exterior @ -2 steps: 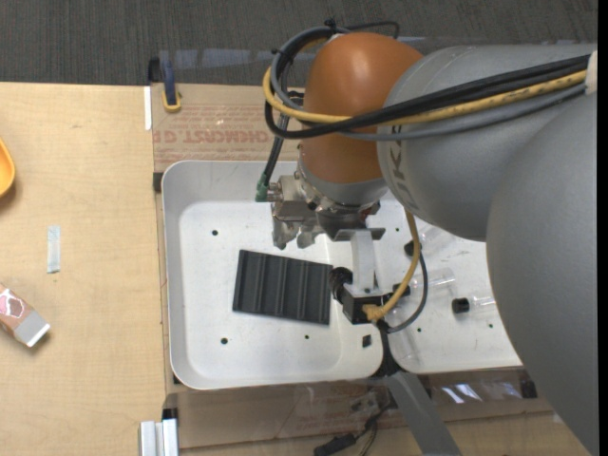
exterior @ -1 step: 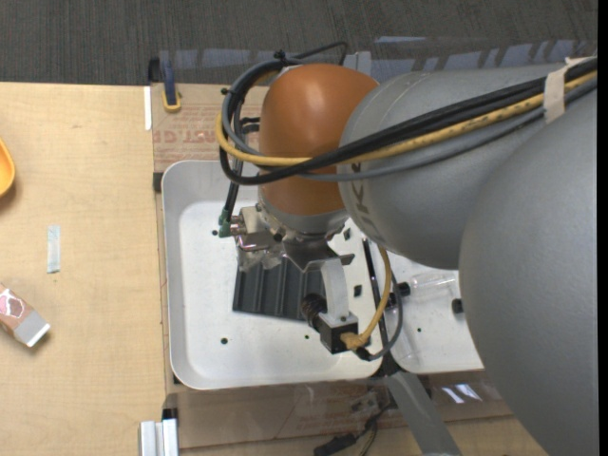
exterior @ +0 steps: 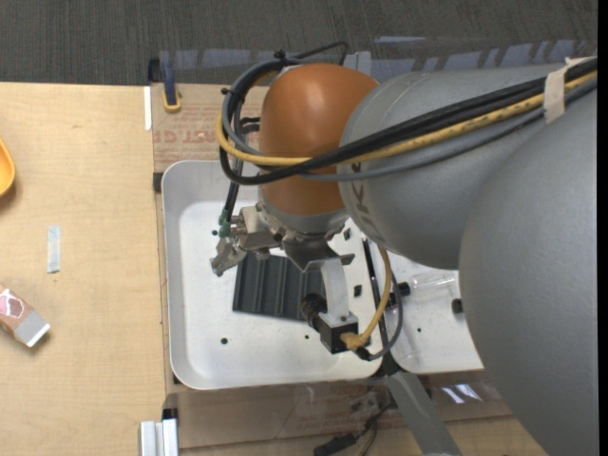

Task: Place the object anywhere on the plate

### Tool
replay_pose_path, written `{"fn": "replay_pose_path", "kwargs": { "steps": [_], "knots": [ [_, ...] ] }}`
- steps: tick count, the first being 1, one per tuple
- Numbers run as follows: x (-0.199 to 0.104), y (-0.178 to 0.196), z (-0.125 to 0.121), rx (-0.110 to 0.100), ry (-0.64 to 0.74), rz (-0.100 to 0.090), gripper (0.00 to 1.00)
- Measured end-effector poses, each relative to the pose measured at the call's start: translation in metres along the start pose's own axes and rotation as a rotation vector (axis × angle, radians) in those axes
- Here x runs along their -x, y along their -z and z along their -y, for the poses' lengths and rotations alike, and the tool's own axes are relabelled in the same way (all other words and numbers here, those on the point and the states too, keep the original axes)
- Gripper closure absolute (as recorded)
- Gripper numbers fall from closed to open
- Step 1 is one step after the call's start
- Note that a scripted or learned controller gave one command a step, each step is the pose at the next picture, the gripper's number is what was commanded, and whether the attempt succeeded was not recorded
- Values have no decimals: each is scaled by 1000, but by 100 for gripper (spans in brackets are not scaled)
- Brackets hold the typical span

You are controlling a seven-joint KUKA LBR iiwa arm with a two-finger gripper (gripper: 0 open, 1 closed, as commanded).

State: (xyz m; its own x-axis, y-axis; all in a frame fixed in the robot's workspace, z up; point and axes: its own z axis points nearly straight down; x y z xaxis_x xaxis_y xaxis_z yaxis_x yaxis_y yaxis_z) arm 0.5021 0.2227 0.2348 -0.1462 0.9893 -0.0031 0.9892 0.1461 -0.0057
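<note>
We see the gripper (exterior: 249, 255) low over the white bin (exterior: 190, 350) — beside a dark ribbed object (exterior: 266, 288); jaw state — we cannot tell.

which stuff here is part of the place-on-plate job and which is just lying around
Job:
- gripper, low over the bin
- dark ribbed object lying in the white bin

Lying about:
- small grey strip on the wooden bench
- wrapped bar at the bench's left edge
- orange thing, cut off at left
</note>
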Motion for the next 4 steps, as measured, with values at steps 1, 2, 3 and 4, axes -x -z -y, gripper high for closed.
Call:
{"fn": "replay_pose_path", "kwargs": {
  "steps": [1,2,3,4],
  "knots": [
    [2,7,-1,-5,-3,3,100],
    [2,7,-1,-5,-3,3,0],
    [4,-114,20,-2,-303,0,0],
    [23,-33,21,1,-224,0,0]
  ]
}}
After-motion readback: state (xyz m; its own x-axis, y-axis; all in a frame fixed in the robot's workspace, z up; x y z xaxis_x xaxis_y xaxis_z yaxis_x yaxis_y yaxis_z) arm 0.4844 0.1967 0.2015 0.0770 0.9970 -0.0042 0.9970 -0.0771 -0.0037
